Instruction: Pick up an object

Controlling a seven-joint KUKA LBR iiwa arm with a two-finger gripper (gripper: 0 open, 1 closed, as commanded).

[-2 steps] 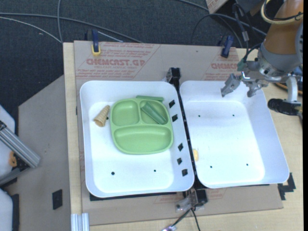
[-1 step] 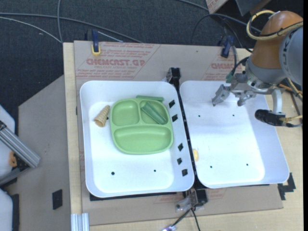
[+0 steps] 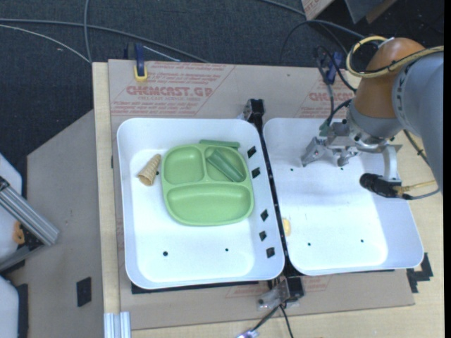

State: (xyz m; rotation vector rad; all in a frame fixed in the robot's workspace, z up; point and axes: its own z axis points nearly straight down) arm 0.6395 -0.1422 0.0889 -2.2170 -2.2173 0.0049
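Observation:
My gripper (image 3: 325, 158) hangs over the far part of the right bin (image 3: 352, 248), below the orange band of the arm. Its fingers (image 3: 309, 155) are spread apart, with only bare white bin floor between them. In the left bin (image 3: 190, 259) lies a green divided plate (image 3: 204, 203). A darker green piece (image 3: 227, 164) rests in the plate's far right compartment. A tan cone (image 3: 149, 169) lies just left of the plate. A small yellow object (image 3: 285, 225) sits at the right bin's left wall, well in front of the gripper.
A black divider with clips (image 3: 264, 189) runs between the two bins. A black connector with a yellow cable (image 3: 384, 184) hangs from the arm over the right bin. Cables lie on the dark floor behind the bench.

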